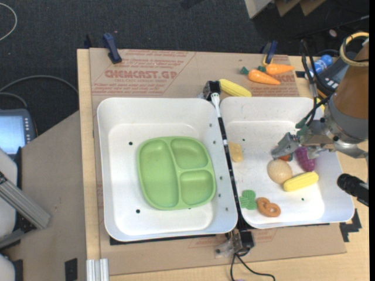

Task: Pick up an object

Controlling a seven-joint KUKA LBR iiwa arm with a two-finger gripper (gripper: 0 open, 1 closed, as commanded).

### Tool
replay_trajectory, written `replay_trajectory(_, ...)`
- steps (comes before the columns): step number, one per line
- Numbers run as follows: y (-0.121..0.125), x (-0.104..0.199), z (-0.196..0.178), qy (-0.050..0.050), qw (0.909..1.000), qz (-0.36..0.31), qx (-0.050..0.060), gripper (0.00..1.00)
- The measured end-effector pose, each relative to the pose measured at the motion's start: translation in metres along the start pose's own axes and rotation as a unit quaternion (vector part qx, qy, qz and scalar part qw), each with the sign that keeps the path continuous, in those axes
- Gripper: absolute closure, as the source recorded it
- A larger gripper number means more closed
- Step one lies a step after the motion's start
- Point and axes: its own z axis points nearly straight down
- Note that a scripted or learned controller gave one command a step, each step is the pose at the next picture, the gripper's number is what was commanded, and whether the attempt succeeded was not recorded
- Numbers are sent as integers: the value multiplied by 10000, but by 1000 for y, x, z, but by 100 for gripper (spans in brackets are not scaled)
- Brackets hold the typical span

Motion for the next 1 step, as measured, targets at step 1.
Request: replay_trajectory(1, 16, -69, 62, -3, 10000, 27, 26, 0)
